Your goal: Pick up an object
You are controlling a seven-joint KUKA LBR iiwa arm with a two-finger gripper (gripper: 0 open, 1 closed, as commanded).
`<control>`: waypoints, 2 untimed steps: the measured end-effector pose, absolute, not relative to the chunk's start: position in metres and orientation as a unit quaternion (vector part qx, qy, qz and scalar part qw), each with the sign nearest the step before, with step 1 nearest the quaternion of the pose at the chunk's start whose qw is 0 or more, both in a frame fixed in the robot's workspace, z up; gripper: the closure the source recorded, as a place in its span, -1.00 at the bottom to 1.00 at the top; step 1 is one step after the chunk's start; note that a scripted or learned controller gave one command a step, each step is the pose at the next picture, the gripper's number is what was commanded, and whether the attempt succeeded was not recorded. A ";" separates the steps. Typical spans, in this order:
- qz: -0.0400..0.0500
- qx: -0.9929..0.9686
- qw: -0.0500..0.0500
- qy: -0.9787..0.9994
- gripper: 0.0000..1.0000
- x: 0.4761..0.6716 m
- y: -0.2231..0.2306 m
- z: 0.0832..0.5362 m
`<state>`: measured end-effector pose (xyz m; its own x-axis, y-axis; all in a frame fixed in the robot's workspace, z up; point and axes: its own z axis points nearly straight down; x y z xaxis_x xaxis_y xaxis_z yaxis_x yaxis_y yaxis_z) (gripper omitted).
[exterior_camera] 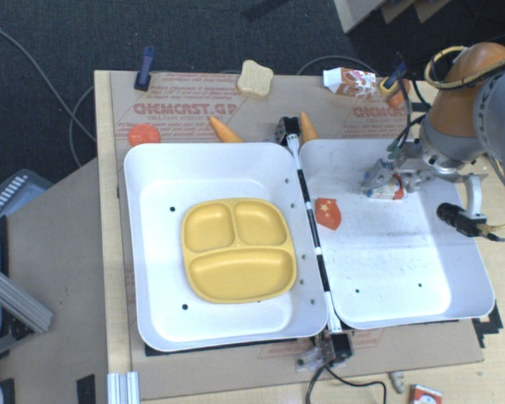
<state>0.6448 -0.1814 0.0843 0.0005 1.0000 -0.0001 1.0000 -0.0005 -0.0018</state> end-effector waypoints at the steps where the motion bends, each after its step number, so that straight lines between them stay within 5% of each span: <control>1: 0.000 -0.707 -0.001 -0.707 1.00 0.646 -0.181 0.096; 2: 0.003 -0.707 0.004 -0.707 1.00 0.665 -0.114 0.084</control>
<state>0.6645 -0.1137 0.0835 -0.0008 1.0000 0.0022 0.9999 0.0008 -0.0105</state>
